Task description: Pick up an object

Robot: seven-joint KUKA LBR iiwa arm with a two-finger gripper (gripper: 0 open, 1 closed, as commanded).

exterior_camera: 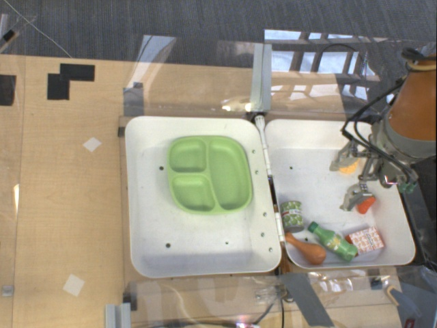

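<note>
While the gripper (351,181) hangs over the right bin (307,142) near its right wall, fingers spread apart and clamped on nothing, one yellow piece (349,167) and one orange-red piece (367,203) lie just beside the fingertips. Four more things crowd the near edge: one small can (291,214), one green bottle (332,242), one brown drumstick (306,249), one red packet (364,240). The bin's far half lies open. The left bin (147,238) holds one green divided plate (208,174)

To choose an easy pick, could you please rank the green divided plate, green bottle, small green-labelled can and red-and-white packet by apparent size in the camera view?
1. Green divided plate
2. Green bottle
3. Red-and-white packet and small green-labelled can: alike, unranked.
</note>
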